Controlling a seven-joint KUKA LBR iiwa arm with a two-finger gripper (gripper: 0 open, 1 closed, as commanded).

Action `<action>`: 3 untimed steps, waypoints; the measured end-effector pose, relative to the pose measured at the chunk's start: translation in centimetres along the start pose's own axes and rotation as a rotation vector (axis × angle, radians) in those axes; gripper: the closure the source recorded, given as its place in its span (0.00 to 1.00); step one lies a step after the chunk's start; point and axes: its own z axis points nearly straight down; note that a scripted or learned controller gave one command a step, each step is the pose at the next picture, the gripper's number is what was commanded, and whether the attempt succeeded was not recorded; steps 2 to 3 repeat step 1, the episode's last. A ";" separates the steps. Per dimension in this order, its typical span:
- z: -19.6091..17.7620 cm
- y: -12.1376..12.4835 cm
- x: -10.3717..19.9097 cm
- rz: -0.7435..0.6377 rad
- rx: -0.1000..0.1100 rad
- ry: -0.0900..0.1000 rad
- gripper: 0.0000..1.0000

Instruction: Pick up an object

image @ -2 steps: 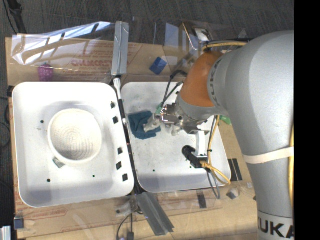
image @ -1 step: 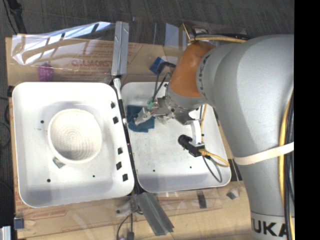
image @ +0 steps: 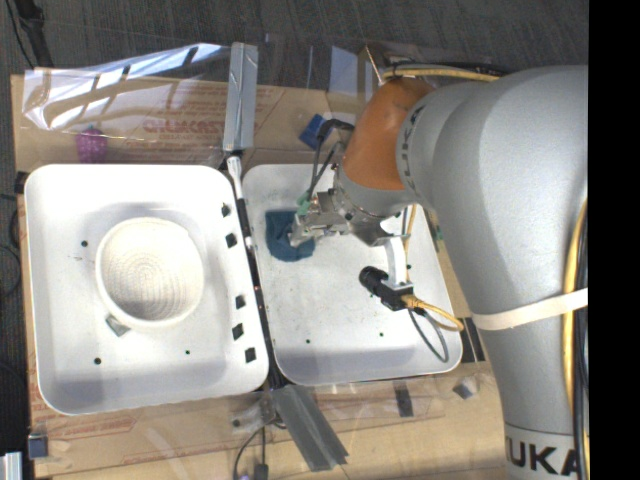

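Since the task asks for any object, the likely target is the single blue object, soft-looking and lying at about ten o'clock on the floor of the right bin, close to the wall shared with its neighbour. Directly over its right edge hangs the gripper, seemingly lowered for a grasp; how far it is spread, or whether it grips anything, I cannot tell at this slant. Out at nine o'clock, the left bin holds one white ribbed bowl, so two bins carry one thing each. One grey arm reaches in from three o'clock
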 end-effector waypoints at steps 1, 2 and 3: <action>-9.0 5.0 4.0 -0.134 0.000 -0.001 1.00; -9.0 5.0 4.0 -0.134 0.000 -0.001 1.00; -9.0 5.0 4.0 -0.134 0.000 -0.001 1.00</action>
